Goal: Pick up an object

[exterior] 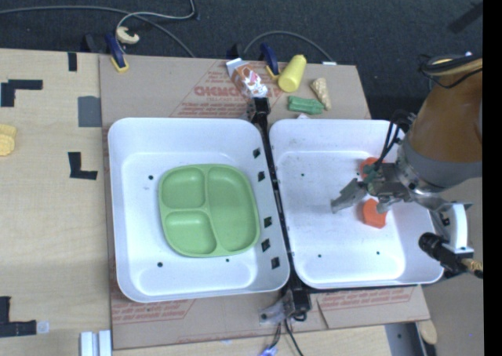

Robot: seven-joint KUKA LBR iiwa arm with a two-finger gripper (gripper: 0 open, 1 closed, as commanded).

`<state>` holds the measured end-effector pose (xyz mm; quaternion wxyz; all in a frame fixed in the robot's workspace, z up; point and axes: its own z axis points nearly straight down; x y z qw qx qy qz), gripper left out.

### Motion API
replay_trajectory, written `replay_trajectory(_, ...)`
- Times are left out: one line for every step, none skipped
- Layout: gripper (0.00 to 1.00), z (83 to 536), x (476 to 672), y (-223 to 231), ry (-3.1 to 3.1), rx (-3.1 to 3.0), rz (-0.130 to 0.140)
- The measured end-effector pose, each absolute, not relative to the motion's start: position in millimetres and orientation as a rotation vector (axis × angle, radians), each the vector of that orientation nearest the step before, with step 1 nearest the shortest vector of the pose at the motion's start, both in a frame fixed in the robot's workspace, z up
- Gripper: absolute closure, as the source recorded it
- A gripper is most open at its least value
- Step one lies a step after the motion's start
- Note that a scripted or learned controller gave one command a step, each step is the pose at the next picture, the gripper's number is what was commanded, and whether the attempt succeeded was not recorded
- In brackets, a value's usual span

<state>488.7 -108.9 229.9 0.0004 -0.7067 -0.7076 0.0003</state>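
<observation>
In the right bin point(314, 260), an orange block point(375, 217) lies toward the right side. A smaller red-orange piece point(369, 165) sits just behind it, partly hidden by the arm. My gripper point(365, 204) hangs low over the bin, right at the orange block. It is open, with one grey finger point(345, 199) stretched out left of the block and the other at the block's right. The block lies between and slightly in front of them, and nothing is lifted.
The left bin point(125, 158) holds a green divided plate point(209, 209). On the cardboard behind the bins lie a yellow object point(292, 72), a green piece point(304, 105), a beige piece point(320, 92) and a small packet point(249, 78). Cables run along the back.
</observation>
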Motion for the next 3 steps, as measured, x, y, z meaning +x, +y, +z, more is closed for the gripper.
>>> replay_trajectory(0.00, 216, 577.4, -160, -2.222, -2.220, 0.001)
replay_trajectory(0.00, 176, 507.1, -218, -2.219, -2.222, 0.003)
replay_trajectory(0.00, 87, 533.4, -208, -2.224, -2.224, -0.002)
